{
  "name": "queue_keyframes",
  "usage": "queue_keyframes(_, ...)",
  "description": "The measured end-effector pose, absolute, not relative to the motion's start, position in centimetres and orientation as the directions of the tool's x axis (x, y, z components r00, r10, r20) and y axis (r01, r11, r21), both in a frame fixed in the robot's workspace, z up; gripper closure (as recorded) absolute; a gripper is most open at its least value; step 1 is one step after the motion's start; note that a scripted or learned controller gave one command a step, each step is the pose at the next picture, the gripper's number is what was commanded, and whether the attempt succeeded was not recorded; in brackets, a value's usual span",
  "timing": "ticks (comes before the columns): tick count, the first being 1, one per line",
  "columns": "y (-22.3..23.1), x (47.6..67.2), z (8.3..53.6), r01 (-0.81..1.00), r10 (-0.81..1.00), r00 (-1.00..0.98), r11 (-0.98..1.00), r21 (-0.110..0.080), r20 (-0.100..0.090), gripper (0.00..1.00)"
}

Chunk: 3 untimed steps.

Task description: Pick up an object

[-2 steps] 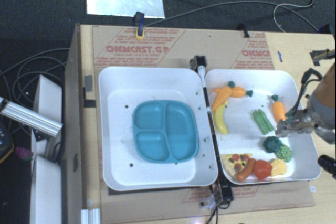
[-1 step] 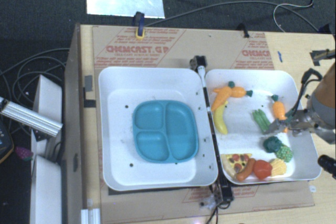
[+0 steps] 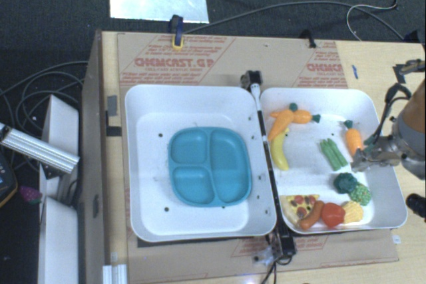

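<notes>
Bench topped with printed brown cardboard (image 3: 200, 60), two white bins side by side, dark carpet and loose cables behind.
Right bin (image 3: 373, 103) holds toy food: green beans (image 3: 333, 153) near its middle, a carrot (image 3: 353, 140) just right of them, broccoli (image 3: 345, 183) below, a banana (image 3: 279, 149) at the left wall, a pizza slice (image 3: 301, 204) and tomato (image 3: 333, 214) along the front. Gripper (image 3: 365, 159) sits low between carrot and broccoli; jaw state cannot be told. Left bin (image 3: 143, 110) holds a blue divided plate (image 3: 210, 166).
</notes>
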State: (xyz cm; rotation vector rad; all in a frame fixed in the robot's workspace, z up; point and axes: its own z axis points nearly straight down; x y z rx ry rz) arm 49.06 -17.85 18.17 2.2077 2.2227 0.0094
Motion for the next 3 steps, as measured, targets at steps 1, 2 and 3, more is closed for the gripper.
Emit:
queue_keyframes(1, -18.8, 48.7, 18.5, 1.0, 1.0, -0.002, 0.002, 0.002, 0.0, 1.0)
queue_keyframes(2, -18.5, 48.7, 14.8, 1.0, 1.0, -0.001, 0.001, 0.0, 0.0, 1.0)
queue_keyframes(3, -19.4, 48.7, 16.9, 1.0, 1.0, -0.001, 0.001, 0.002, -0.001, 1.0)
